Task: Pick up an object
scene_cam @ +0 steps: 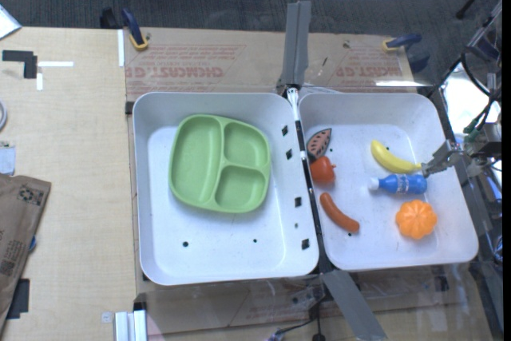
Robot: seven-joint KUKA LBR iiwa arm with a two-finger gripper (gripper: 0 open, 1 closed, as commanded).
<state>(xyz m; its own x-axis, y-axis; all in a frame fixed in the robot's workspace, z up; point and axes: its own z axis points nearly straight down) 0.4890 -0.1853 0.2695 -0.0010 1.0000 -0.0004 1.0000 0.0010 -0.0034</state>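
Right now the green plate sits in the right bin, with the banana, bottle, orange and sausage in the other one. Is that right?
Not quite. The camera view shows the green plate in the left bin, not the right. The banana, bottle, orange and sausage do lie in the other one, the right bin.

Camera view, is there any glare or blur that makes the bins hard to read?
Camera view: lighting is even and soft, with faint shadows under the green tray and the toys; a bright washed-out patch sits at the right edge beside the right bin; the tool near the banana looks slightly blurred.
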